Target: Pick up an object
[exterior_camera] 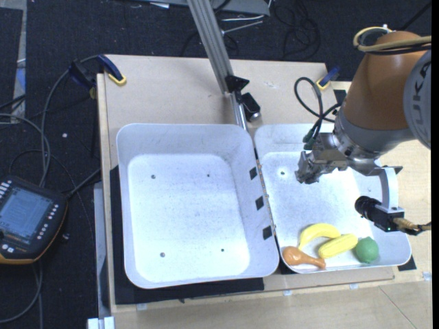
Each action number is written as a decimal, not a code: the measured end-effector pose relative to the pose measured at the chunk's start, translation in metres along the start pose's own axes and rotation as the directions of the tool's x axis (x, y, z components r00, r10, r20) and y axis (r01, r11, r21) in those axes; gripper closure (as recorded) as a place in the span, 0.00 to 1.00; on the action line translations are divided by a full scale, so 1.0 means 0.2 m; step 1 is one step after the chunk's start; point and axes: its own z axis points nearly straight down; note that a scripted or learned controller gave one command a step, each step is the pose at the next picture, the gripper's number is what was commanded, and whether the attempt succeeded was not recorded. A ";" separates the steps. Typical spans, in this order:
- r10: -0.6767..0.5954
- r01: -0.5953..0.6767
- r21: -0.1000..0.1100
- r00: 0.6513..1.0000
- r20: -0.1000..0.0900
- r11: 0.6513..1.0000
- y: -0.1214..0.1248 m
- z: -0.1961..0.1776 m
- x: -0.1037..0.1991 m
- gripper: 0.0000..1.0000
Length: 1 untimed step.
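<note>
Right bin (288,139), bananas (328,240), green ball (367,250), perhaps a drumstick toy (302,256)

Even, bright overhead light here, the white bins (185,204) nearly washing out left of the tool (306,171). Soft, faint shadow just beneath the tool. Dark floor (55,19) beyond the tabletop (171,88) reads grainy; the whole frame slightly soft

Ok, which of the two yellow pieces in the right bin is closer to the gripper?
The curved yellow banana; it lies above the straighter yellow piece, nearer the gripper.
</note>
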 end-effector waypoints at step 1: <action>0.001 -0.001 0.002 1.000 0.000 1.000 -0.06 0.07 0.24 1.00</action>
